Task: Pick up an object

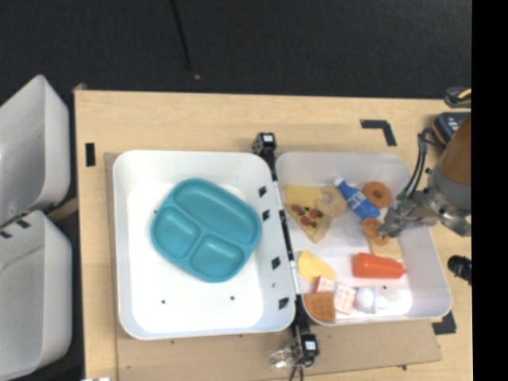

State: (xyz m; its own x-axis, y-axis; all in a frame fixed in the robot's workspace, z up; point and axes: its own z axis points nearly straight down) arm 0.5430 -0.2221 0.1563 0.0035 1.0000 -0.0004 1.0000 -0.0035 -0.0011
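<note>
**Gripper down in right bin, no grasp confirmed yet**

Arm (454,165) in from right edge, gripper (390,227) low in right bin (429,292), tip at or just beside a small orange-brown round item (373,230). Touching vs. just above: can't tell. Gripper open/closed: can't tell, too small + blurry at the tip. Nothing visibly betw. the tips, so not calling it held.

Candidates, all in right bin, all lying on bin floor: pizza slice (305,211) near left wall, blue bottle (355,198) just beside a donut (376,192), orange carrot-like piece (379,267) below gripper, yellow piece (316,266), waffle-ish item (321,306) + small pink/white bits (361,298) along the front wall.

Left bin (135,292) has a teal divided plate (206,228), well apart from gripper.

Progress, my read: approach done, arm on a target (prob. the round item). Left: close on it, lift clear of bin. Pick not done; no obj off the bin floor. Surface (190,121) around bins bare.
</note>
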